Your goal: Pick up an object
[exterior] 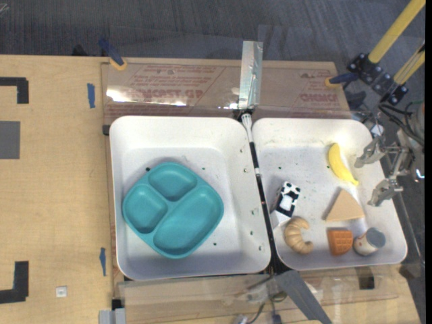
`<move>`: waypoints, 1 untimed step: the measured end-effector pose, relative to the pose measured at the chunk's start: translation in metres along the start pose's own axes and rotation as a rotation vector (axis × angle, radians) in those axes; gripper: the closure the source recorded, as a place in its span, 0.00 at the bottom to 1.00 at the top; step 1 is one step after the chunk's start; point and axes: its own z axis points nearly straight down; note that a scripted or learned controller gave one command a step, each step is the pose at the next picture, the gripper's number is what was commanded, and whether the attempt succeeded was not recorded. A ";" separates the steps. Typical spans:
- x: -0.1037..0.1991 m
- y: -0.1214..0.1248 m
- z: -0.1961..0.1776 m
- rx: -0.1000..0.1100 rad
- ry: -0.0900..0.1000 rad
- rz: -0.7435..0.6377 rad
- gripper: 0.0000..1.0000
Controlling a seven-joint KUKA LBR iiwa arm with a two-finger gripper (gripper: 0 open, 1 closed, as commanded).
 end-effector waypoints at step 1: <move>0.043 0.031 0.110 0.000 -0.010 0.422 0.00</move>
